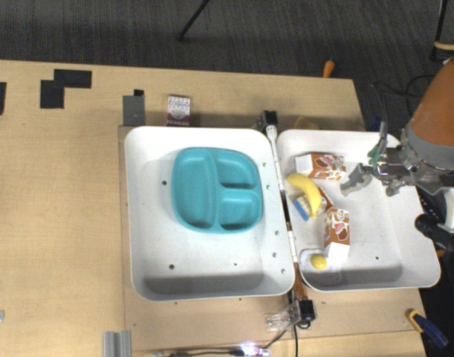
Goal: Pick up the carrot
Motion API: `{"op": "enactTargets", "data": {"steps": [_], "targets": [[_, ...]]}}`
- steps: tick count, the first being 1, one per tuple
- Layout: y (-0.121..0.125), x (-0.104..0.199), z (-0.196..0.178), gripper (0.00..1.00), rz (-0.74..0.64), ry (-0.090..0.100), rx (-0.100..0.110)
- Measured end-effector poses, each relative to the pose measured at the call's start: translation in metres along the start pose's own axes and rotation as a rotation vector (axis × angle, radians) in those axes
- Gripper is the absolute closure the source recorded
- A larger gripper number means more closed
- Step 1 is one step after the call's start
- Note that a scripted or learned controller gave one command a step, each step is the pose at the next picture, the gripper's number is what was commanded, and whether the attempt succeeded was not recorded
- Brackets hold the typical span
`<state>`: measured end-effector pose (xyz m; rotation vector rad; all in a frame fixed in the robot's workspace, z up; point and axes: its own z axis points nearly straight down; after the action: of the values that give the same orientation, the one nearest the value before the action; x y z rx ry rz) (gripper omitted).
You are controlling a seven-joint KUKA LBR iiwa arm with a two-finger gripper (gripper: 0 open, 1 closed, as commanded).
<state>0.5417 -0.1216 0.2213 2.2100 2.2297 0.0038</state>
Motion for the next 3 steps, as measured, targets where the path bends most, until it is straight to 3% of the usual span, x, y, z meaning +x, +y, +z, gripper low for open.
{"op": "enactTargets", "data": {"steps": [1,2,3], "targets": [[0.041,0.01,-0.015,0.0,0.413,0.0,-0.001],[0.054,0.014,-0.059,0.0,0.767,0.0,0.0],[0.102,-0.053,-0.012,0.0,0.522,-0.004,0.003]]}}
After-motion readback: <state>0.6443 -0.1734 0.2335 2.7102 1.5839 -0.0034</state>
